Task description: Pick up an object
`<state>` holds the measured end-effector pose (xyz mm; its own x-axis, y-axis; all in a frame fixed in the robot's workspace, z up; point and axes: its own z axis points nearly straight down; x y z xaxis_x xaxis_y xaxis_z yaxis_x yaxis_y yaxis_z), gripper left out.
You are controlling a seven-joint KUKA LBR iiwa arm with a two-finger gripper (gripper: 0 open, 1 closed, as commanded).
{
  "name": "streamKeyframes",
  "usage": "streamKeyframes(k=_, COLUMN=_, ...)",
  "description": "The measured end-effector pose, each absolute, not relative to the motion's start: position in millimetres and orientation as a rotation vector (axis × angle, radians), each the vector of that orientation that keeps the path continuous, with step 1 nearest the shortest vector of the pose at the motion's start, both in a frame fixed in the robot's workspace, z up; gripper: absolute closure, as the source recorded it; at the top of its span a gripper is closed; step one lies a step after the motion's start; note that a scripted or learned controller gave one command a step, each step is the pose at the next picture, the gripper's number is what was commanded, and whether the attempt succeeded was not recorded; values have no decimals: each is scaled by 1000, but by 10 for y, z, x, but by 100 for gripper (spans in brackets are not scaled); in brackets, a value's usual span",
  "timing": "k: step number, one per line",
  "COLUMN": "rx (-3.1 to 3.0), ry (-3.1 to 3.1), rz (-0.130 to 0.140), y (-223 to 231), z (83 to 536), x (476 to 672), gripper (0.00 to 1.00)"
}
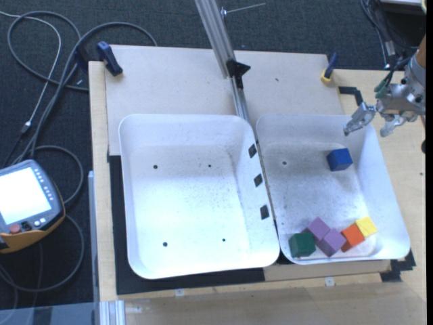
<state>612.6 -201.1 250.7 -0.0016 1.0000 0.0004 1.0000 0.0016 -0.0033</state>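
1. The right bin (385, 181) held a blue cube (339, 159) near its upper middle.
2. Along its near edge lay a green cube (302, 244), two purple cubes (325, 235), an orange cube (352, 235) and a yellow cube (366, 226), clustered together.
3. The left bin (135, 181) sat just beside it on the bench (169, 80).
4. The tool (371, 120) hovered over the right bin's far right rim, fingers spread apart, gripping nothing.
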Motion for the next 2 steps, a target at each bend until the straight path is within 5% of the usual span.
streamKeyframes(k=1, rx=-2214, ry=-2216, rz=7, y=-2174, z=947, x=6317, gripper=0)
streamKeyframes(k=2, rx=-2219, ry=-2223, rz=0, y=-2177, z=1115, x=6346, gripper=100)
